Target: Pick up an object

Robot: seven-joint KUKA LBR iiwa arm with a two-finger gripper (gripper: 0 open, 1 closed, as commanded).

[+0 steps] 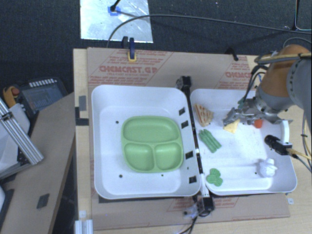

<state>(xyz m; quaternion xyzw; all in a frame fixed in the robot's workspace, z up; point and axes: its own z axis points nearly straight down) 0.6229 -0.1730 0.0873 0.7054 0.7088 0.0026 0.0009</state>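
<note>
My gripper (232, 118) hangs low in the upper middle of the right bin (287, 179), on the arm coming in from the right. A small yellow piece (232, 126) lies right under its tip, touching or nearly touching it; whether it is gripped is hidden. A small red-orange thing (258, 123) sits just right of the gripper. Left of the gripper lies a tan ridged wedge (204, 113). Further down the bin lie a green bean bundle (210, 141), a round green leafy piece (213, 177) and a small white object (266, 168).
The left bin (105, 145) holds a green divided plate (151, 144). A black-clipped divider (191, 130) separates the two bins. The arm's orange band (277, 77) looms over the right bin's far right corner.
</note>
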